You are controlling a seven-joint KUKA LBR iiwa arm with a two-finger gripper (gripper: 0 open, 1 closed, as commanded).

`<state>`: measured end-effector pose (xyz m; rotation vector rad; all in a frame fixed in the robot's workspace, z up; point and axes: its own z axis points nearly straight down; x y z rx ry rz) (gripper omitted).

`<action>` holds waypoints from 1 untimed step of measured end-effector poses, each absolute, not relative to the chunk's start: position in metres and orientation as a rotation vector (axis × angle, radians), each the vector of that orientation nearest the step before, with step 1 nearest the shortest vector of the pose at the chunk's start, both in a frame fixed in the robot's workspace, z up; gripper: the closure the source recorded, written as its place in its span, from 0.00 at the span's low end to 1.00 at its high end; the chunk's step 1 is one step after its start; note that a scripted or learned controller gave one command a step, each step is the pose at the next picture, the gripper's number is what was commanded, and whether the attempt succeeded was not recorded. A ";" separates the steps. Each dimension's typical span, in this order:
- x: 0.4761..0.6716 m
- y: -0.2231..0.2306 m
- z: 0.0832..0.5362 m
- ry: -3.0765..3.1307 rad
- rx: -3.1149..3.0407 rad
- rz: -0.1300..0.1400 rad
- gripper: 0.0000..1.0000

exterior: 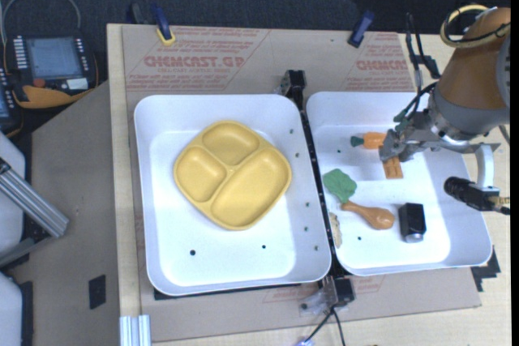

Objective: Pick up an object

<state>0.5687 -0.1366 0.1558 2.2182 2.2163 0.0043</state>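
Note:
My gripper [394, 156] hangs low over the upper middle of the right bin [462, 251], its tip just right of a toy carrot [371, 141] with a green top. A small orange-brown piece [392, 168] shows right under the tip; whether it is part of the gripper or a loose thing, I cannot tell. Below and to the left lies a green leafy toy [340, 184]. A tan drumstick [370, 215] and a black block [412, 221] rest nearer the front of that bin.
The left bin [162, 239] holds a yellow divided plate [233, 173]. The grey and orange arm [474, 85] comes in over the right bin's far right corner. A black clamp [293, 81] sits between the bins at the back.

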 end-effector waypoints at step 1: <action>0.571 -0.131 0.219 2.218 2.214 0.007 1.00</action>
